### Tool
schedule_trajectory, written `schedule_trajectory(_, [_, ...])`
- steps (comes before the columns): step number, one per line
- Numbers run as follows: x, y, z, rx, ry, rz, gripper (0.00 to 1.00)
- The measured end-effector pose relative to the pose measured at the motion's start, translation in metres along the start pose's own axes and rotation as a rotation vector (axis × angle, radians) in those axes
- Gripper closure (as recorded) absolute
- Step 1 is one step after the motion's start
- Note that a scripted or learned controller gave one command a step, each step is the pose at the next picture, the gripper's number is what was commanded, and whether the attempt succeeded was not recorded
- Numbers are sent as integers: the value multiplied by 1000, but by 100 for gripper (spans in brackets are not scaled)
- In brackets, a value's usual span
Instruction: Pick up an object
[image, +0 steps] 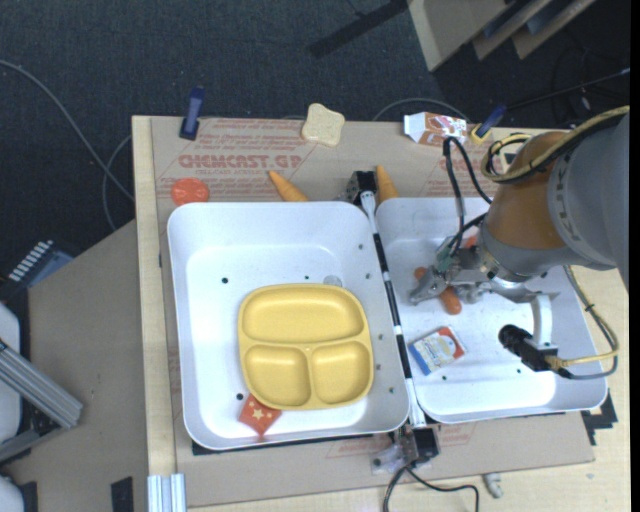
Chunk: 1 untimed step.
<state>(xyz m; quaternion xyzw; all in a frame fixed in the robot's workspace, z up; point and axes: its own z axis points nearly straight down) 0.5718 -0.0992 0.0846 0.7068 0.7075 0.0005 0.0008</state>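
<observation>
Nearest the camera in the right bin (500, 398) lies a small flat packet (437, 349), below and a little left of the pincer (432, 287). Just beside the pincer's tips sits a small orange piece (452, 298) (the likeliest target), touching or nearly so. I cannot tell how the pincer is set. Farther off on the bench (240, 155) lies a carrot (287, 187).

Cardboard sheet (240, 155), behind the left bin (195, 300): red print, roughly "CHEMCAST", rest unclear.
Small packet (437, 350), right bin: label unreadable.
</observation>
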Motion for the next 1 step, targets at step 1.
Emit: schedule_trajectory(1, [0, 0, -10, -2, -1, 1, 100])
